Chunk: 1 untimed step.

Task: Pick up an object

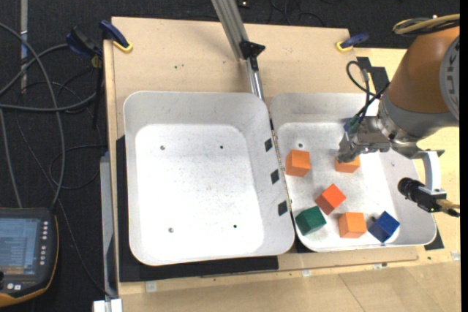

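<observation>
Camera view: the arm (428, 88) is reaching in from the right over the right bin (322, 113). The claw (349, 154) is sitting low, directly on top of an orange block (348, 165) near the bin's middle; cannot tell how its grip is standing. Other blocks are lying apart: orange cube (297, 162), red-orange block (331, 197), green block (311, 220), another orange one (352, 224), blue block (383, 226). Left bin (194, 175) is sitting beside it on the tabletop (190, 55).
</observation>
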Tool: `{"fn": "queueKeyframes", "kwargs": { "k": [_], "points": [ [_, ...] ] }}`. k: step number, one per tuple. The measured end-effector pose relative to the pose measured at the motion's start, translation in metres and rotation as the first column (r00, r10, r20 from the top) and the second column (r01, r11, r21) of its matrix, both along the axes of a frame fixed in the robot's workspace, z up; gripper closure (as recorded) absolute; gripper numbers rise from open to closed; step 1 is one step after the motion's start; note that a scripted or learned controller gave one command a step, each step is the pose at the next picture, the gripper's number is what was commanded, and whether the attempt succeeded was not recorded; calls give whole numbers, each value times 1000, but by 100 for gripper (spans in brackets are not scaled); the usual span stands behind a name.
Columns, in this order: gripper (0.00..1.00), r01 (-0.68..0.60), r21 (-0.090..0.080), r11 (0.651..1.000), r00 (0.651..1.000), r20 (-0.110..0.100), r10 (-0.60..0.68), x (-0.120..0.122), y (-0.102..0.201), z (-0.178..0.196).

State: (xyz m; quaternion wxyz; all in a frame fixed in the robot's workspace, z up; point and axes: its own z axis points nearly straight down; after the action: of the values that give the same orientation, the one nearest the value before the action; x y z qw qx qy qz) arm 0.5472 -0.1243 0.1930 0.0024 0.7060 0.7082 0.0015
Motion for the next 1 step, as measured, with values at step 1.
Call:
{"fn": "queueKeyframes", "kwargs": {
  "k": [1],
  "points": [
    [100,0,0,1000,1000,1,0,-1,4,44]
  ]
}}
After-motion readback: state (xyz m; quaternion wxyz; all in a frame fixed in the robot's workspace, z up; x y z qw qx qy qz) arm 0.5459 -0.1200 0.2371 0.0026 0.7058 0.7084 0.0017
